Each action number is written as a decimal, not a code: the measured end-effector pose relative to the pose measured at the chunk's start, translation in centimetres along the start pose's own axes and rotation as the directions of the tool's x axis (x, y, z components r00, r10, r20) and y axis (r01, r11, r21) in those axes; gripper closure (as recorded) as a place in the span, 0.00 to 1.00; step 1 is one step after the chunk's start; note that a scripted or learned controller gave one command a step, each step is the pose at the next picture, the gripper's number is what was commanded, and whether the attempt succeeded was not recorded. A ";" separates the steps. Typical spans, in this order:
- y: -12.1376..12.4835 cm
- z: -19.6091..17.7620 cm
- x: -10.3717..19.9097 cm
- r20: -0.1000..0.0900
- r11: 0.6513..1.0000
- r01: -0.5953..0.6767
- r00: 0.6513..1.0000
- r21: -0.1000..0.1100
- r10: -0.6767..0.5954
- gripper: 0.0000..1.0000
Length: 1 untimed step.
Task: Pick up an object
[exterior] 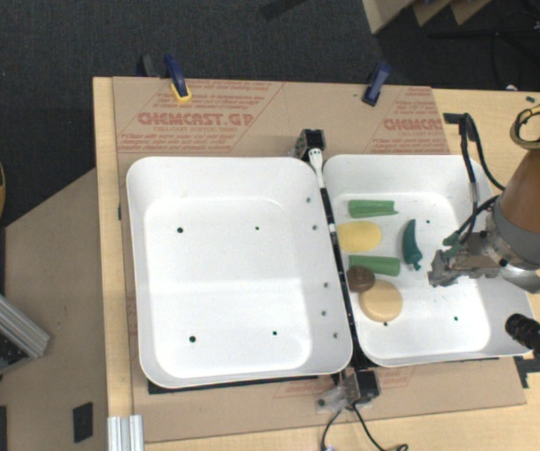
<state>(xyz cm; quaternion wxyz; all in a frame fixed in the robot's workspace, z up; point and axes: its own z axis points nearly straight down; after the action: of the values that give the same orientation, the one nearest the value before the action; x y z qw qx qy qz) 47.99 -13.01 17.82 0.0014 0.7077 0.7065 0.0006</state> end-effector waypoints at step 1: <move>2.5 -9.6 7.9 -0.003 1.000 0.012 1.000 -0.010 -0.012 1.00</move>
<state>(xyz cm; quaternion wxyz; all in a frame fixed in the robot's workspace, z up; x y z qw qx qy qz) 50.47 -5.09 27.38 0.0037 0.7032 0.7109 0.0052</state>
